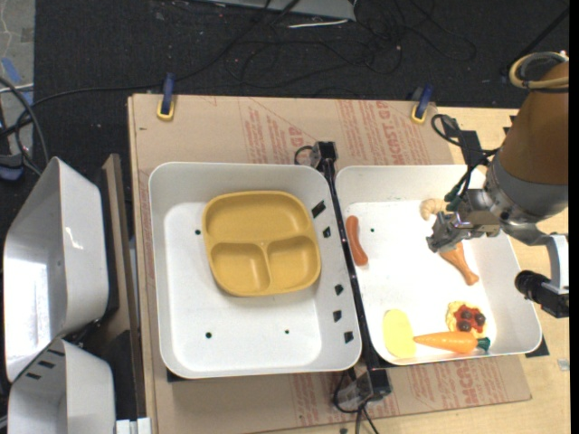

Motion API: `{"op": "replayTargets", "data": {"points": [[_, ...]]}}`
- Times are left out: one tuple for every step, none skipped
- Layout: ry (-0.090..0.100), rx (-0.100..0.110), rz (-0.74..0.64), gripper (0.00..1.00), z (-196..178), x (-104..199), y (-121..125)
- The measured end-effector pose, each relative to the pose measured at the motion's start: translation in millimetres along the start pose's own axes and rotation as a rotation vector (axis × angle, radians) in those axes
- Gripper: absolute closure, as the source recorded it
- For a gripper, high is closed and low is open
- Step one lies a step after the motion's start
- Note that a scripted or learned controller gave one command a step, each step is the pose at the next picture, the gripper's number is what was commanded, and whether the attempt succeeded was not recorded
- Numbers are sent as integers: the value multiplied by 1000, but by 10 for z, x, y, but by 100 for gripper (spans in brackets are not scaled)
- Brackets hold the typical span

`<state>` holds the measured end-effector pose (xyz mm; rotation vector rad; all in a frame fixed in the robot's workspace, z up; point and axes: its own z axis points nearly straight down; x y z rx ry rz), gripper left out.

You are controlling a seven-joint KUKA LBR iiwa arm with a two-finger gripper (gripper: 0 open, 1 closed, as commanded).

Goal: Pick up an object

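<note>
- My claw (450, 233) sits low in the right bin (398, 183), over the bone end of the drumstick (461, 262); grip state: cannot tell.
- Risk, my guess: a pinch this near one end lets the drumstick pivot and slip out.
- Drumstick's long axis runs 11 to 5, fat end toward 5.

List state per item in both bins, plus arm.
divided yellow plate: upright, in left bin, nothing in its compartments
hot dog: lying flat, right bin, near the divider
drumstick: lying flat, right under the gripper
yellow slice: flat, front of right bin
carrot: on its side, beside the slice
pastry with berries: flat, topping up
</note>
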<state>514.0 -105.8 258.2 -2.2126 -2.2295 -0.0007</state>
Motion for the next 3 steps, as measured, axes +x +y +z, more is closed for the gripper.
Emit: {"op": "replayTargets", "data": {"points": [[1, 2, 0, 100, 158, 533, -15], [1, 0, -1, 100, 89, 1041, -42], [1, 0, -2, 100, 85, 1591, -19]]}}
